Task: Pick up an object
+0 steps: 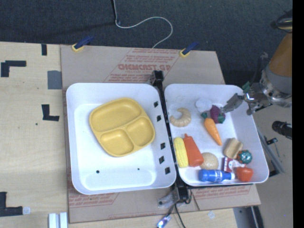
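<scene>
**Carrot is the likeliest pick, right bin, just left of the tool**

Carrot [213, 130] lies flat in the right bin [231, 89], tip toward the near edge, touching the purple-and-green toy vegetable [216, 113] at its far end. Gripper [240, 100] sits at the bin's far-right rim, a grey finger pointing left toward that purple piece; can't tell if it's open or closed, nothing visibly held.

Handling guess: hollow hard plastic, light, stiff, smooth and tapered, so likely slippery. Grab across the thick upper third, not the tip.

Outward from there: pale croissant [181, 117] to the left, matte and curved. Near side holds yellow corn [180, 152] with a ribbed surface, red-orange bottle [192, 150], blue bottle [214, 175], tan bread piece [232, 147], teal ball [245, 156], red tomato [244, 174]. All look like rigid toy food, packed close, so neighbours may get knocked.

Left bin [78, 141]: yellow three-compartment plate [122, 126], glossy plastic.
</scene>
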Motion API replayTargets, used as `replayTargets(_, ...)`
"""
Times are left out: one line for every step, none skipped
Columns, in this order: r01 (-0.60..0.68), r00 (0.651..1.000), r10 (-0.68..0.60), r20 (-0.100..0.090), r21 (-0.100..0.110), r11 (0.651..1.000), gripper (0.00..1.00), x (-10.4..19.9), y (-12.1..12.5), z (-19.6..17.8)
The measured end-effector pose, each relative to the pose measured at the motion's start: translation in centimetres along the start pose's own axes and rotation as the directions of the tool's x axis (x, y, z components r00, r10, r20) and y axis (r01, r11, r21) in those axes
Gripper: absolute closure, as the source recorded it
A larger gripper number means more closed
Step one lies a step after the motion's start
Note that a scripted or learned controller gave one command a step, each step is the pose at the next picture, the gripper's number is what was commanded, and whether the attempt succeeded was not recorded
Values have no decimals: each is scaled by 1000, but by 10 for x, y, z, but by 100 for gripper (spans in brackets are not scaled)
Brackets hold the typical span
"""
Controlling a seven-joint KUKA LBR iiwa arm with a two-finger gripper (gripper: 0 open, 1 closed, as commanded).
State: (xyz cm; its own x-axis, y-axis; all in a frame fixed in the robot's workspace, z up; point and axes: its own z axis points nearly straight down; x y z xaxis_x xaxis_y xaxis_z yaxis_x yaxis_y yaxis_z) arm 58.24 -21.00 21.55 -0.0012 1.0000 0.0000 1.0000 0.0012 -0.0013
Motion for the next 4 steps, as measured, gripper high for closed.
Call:
replayTargets(5,1000,-5,-3,3,1000,0,6,70,126)
replayTargets(3,1000,-3,2,0,1000,100,5,69,110)
replayTargets(4,1000,-3,5,-12,1000,100,62,90,125)
replayTargets(3,1000,-3,3,-13,1000,100,62,90,114)
